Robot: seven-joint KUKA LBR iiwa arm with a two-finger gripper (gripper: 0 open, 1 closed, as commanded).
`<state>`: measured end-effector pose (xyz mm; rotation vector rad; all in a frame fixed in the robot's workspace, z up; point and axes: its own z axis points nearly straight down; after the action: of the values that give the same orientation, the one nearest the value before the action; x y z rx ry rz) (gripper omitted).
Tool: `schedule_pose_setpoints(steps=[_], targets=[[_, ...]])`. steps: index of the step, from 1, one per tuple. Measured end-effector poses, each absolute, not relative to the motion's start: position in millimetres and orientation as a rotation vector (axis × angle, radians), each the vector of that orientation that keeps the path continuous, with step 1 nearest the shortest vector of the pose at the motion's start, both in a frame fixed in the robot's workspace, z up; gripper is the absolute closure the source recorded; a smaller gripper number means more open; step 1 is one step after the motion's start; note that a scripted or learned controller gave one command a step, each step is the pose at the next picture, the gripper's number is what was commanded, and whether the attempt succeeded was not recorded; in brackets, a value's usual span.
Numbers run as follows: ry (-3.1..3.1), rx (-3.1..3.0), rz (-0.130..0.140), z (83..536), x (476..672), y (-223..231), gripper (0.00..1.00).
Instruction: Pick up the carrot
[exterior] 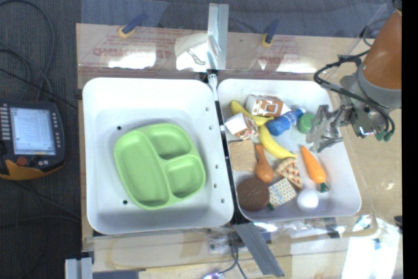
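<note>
The orange carrot [313,165] lies in the right bin [349,189] near its right wall, pointing toward the front with its thick end up. My gripper [324,139] hangs just above and behind the carrot's upper end, reaching in from the right. Its fingers look parted and hold nothing.
The right bin is crowded: a banana [274,144], a blue bottle [285,122], a green ball [305,122], a drumstick [263,166], a pizza slice [289,170], a cookie [253,193] and a white egg [307,199]. A green divided plate [160,163] sits in the left bin [98,108].
</note>
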<state>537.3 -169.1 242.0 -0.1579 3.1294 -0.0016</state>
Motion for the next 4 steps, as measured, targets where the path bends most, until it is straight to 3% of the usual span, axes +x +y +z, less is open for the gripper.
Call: schedule_pose_setpoints(steps=[1, 2, 3, 4], targets=[[3.112, -0.411, 0.000, 307.4, 540.8, -163.6, 1.00], [3.047, -0.753, 0.000, 369.0, 534.9, -214.0, 1.00], [2.901, -1.210, 0.008, 294.7, 528.8, -222.4, 1.00], [2.570, -1.803, 0.008, 307.0, 550.7, -217.1, 1.00]])
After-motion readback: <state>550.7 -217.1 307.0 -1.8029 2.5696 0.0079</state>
